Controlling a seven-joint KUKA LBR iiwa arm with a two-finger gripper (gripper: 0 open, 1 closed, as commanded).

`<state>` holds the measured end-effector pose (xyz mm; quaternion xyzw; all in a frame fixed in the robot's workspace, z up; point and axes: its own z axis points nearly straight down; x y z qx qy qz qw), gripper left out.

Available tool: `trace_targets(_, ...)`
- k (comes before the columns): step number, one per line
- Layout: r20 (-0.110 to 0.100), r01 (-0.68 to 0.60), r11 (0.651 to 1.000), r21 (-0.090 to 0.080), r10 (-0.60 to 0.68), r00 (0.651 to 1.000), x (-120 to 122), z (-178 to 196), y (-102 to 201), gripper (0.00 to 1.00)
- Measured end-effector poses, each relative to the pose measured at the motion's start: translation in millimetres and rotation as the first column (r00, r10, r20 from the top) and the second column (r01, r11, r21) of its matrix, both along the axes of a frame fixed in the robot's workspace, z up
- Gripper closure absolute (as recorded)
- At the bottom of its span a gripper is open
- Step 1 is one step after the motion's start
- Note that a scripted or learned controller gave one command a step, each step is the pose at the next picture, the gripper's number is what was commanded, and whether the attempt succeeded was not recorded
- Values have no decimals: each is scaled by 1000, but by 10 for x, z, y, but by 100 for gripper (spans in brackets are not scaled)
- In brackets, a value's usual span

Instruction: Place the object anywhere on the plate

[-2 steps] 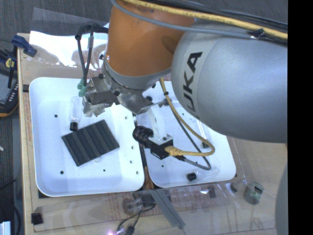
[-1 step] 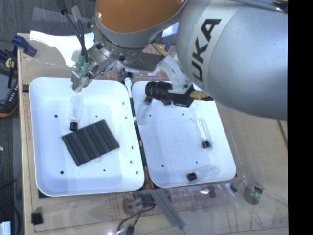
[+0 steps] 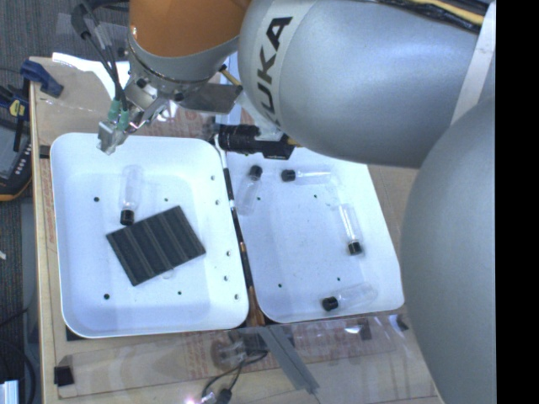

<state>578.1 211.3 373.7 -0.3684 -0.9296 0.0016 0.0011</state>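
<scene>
While tool [image 3: 112,135] hangs over left bin [image 3: 67,225] corner, grip state unreadable, tube [image 3: 130,194] beside ribbed plate [image 3: 156,244].

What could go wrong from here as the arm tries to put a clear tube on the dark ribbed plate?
1. The tube in the left bin is clear and round, so it may slip or roll when grasped.
2. The gripper sits at the bin's far rim, off the tube; a descent here could strike the rim.
3. The ribbed plate is small and tilted; a dropped tube may roll off.
</scene>
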Motion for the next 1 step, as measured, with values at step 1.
trace_targets(1, 3, -227, 974, 2, 227, 974, -817, 168, -546, 100)
